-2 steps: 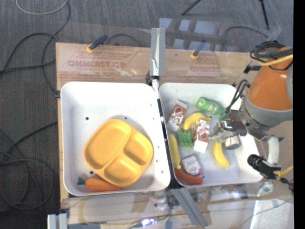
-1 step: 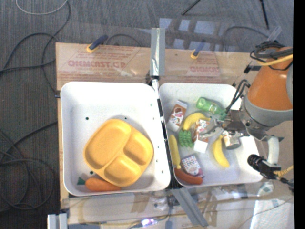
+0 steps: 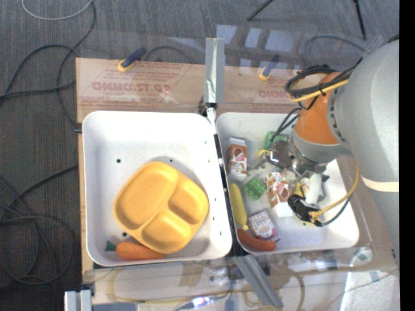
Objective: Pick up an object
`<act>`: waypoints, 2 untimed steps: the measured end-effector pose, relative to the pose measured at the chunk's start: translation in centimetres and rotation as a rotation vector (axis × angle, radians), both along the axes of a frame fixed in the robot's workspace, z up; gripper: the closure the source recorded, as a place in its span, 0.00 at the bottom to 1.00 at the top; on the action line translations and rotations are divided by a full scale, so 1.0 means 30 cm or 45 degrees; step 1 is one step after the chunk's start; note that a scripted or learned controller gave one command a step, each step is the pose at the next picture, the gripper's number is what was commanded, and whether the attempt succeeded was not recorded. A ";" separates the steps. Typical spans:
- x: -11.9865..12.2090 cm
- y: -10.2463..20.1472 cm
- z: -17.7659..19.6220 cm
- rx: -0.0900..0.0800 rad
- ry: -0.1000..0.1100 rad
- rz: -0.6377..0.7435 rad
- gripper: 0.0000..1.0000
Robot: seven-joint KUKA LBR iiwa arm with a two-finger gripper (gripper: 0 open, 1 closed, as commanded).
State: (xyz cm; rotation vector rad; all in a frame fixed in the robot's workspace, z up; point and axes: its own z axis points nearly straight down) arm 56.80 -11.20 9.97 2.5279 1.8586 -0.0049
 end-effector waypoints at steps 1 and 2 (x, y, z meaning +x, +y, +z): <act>-0.002 -0.001 0.029 -0.003 0.004 0.002 1.00; 0.074 0.210 0.479 0.001 0.004 -0.102 1.00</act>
